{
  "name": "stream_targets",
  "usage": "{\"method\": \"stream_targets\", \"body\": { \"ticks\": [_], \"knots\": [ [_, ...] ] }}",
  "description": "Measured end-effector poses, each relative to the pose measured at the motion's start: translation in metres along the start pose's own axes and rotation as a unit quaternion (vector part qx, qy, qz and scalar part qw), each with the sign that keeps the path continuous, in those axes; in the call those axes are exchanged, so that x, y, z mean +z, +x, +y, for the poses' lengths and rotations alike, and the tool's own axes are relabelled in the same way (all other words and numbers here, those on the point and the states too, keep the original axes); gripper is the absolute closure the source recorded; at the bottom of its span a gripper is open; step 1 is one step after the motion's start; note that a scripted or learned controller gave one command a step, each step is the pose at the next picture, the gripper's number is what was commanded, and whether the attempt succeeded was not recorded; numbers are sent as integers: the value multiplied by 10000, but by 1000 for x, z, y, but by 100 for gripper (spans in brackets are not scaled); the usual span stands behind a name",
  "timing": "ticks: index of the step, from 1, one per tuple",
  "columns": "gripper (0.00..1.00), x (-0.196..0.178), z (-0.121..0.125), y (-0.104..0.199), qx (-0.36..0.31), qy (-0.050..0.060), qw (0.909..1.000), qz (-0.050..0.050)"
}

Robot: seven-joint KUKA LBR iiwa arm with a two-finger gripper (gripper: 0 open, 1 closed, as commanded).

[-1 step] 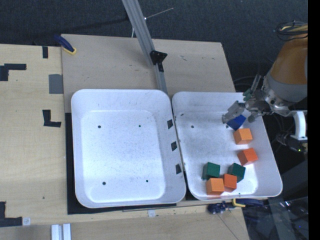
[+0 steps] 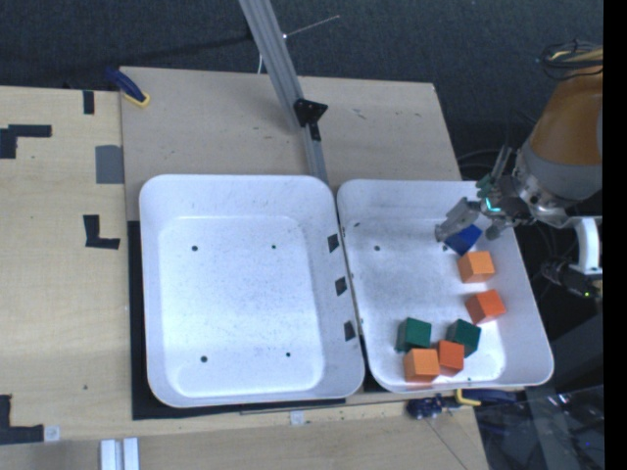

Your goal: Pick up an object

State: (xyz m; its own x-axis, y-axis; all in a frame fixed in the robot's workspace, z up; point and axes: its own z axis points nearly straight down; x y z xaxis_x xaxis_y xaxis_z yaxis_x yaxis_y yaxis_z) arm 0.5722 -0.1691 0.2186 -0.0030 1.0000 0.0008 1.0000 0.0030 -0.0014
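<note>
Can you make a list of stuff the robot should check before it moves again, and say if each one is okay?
1. Gripper is over the right bin: ok.
2. Blue block sits right at the gripper: ok.
3. Blue block is really between the fingers: cannot tell.
4. Nearest orange block is apart from the blue block: cannot tell, they look very close.
5. Green blocks and the other orange blocks lie away from the gripper: ok.
</note>
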Motion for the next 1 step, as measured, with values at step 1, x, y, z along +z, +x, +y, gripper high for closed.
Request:
{"method": "stream_targets", "body": {
  "ticks": [1],
  "knots": [
    [0,45,-6,1,7,21,10000,-6]
  ]
}}
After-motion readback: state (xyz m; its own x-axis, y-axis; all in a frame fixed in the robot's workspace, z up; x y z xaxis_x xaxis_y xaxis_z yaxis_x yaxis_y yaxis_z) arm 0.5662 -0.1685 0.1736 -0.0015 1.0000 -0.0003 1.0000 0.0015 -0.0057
